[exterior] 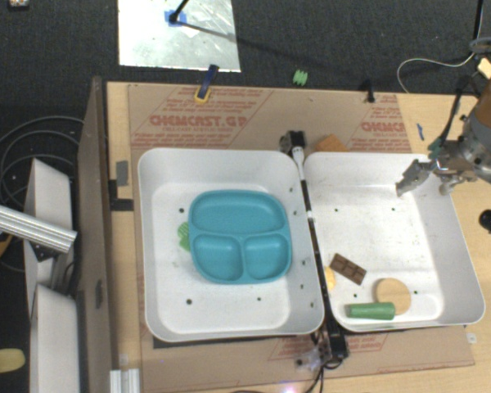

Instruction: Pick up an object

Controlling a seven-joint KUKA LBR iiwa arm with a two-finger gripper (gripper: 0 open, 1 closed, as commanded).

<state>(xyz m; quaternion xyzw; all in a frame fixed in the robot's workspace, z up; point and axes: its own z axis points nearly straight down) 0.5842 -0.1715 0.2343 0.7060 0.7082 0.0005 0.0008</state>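
Nearest the camera, along the front edge of the bench (254, 105), lie the front walls of the two white bins. Starting at the left, the left bin (159, 219) holds a blue divided tray (239, 234), set flat near the middle with its one long compartment toward the back and two smaller ones toward the front. A small green piece (182, 235) peeks out from under the tray's left edge, touching it.

Moving right across the dark divider (308, 219) between the bins, the right bin (368, 178) carries its things in the front part: a brown chocolate-bar piece (348, 268) lying tilted near the divider, a yellowish bit (330, 279) just beside it against the bin's left wall, a round tan disc (394, 292) further right, and a green cylinder (370, 309) lying on its side, touching the disc's front-left edge. Any of these could serve as the object to pick; all rest on the bin floor, well apart from the gripper.

At the far right, the grey arm (487, 133) comes in over the back-right corner of the right bin, its wrist tipped down and to the left. The gripper (405, 182) hangs over the bin's back-right area with nothing seen between its fingers; whether they stand wide or narrow I cannot tell.
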